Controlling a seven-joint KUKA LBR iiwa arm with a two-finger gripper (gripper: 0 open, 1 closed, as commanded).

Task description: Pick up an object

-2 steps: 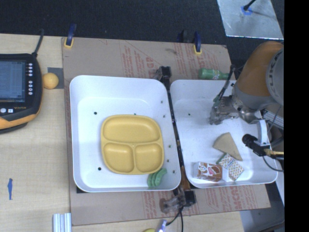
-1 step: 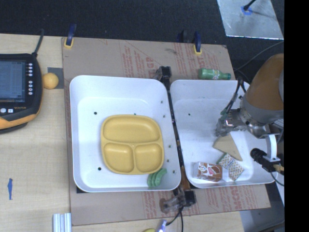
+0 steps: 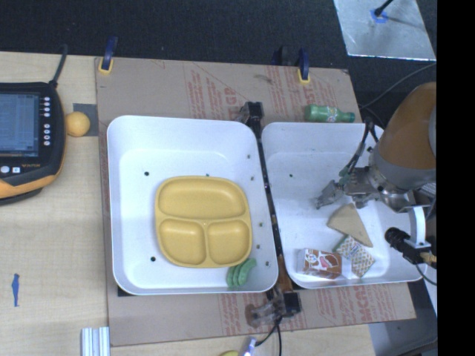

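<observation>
The gripper [image 3: 332, 193] hangs low in the right bin [image 3: 297, 154] with its fingers spread and nothing between them. The wedge [image 3: 351, 225] lies just beside it, near the packet [image 3: 322, 263]. The wedge looks flat, so the fingers might slide off it.

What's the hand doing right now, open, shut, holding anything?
Hand: over the right bin, just above a tan wedge. Nothing is visibly held; open or shut cannot be told.
</observation>
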